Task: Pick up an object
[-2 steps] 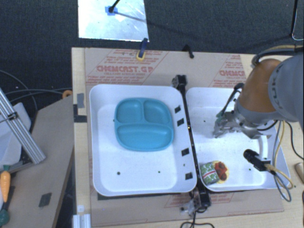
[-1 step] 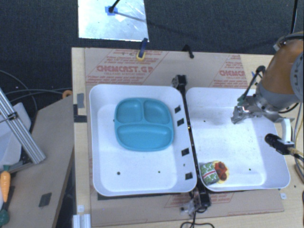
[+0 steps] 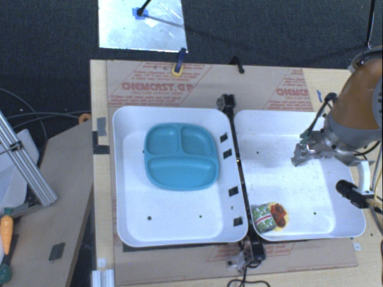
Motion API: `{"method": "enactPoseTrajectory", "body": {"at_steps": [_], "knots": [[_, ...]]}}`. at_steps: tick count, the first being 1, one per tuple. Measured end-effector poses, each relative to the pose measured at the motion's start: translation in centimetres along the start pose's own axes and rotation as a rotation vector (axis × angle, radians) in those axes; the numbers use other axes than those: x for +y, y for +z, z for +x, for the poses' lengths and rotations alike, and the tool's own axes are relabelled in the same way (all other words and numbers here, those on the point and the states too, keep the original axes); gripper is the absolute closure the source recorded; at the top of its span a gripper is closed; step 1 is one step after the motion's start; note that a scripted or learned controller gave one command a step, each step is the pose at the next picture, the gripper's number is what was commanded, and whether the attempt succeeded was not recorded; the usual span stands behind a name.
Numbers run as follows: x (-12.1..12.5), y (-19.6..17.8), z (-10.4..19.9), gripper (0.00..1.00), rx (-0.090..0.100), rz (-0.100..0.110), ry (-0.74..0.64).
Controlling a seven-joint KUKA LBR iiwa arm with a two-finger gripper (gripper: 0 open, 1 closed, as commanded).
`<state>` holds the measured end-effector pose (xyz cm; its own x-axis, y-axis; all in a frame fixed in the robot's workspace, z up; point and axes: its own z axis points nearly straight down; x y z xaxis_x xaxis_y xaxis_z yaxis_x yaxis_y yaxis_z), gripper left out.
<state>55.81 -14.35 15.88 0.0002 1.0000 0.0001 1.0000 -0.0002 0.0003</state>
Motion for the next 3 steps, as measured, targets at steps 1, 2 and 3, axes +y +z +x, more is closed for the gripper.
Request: {"method": "enactPoseTrajectory", "body": {"at_steps": [1,2,3], "knots": [[-1.8,6.2,-1.6,1.0,0.0,0.004,0.001],[-1.5,4.8,-1.5,1.0,-0.001,-0.004,-0.002],[3.8,2.5,-5.4,1.0,-0.005,-0.009,-0.004]]}}
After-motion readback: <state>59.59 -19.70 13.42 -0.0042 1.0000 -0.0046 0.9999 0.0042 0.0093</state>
